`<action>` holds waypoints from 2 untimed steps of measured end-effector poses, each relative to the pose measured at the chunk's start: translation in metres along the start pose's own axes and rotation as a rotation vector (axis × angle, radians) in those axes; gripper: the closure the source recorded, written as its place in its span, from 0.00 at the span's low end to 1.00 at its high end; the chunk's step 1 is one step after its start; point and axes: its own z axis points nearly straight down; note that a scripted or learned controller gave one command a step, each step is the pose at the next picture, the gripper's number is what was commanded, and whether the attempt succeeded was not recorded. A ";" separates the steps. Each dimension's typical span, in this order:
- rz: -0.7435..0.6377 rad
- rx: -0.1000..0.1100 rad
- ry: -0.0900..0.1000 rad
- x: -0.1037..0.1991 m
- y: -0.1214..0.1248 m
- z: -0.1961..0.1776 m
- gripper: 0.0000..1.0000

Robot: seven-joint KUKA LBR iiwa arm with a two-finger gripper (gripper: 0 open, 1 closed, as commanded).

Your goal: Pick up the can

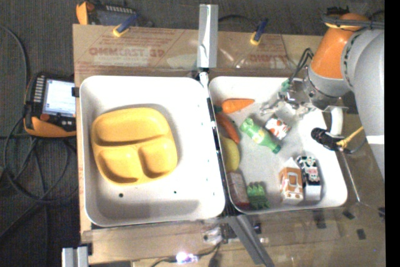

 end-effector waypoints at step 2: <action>0.168 -0.005 0.010 -0.003 -0.004 -0.002 0.00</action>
